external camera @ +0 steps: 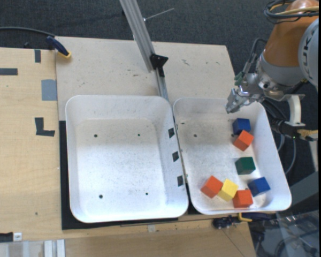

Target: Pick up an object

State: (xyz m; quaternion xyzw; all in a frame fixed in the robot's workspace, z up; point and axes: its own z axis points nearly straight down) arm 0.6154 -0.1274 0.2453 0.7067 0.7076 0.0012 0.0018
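Nearest the lower edge of the frame, a cluster of wooden blocks lies in the lower right corner of the right bin (273, 143): an orange block (212, 187), a yellow block (228, 189) touching it on its right, a second orange block (243, 198) just below and right of the yellow one, and a blue block (259, 186) beside that, close to the bin's right wall. Above the cluster, a dark green block (245, 165) sits alone near the right wall. Higher still, a third orange block (243, 140) lies tilted, touching a second blue block (241, 126) directly above it.

Right of centre in the upper half of the frame, the gripper (232, 106) hangs over the upper right corner of the right bin, just above and left of the upper blue block and apart from it. No block appears between its tips; whether it is released or clenched cannot be told at this size. Behind it, the arm (289, 42), grey with an orange band, enters from the upper right.

To the left, the left bin (75, 111) adjoins the right bin along a shared rim. Both rest on a pale wooden bench (96, 63). A metal rail (136, 23) runs diagonally from the top edge down to the junction of the bins. A black cable with a blue and yellow end (59, 46) lies at upper left.
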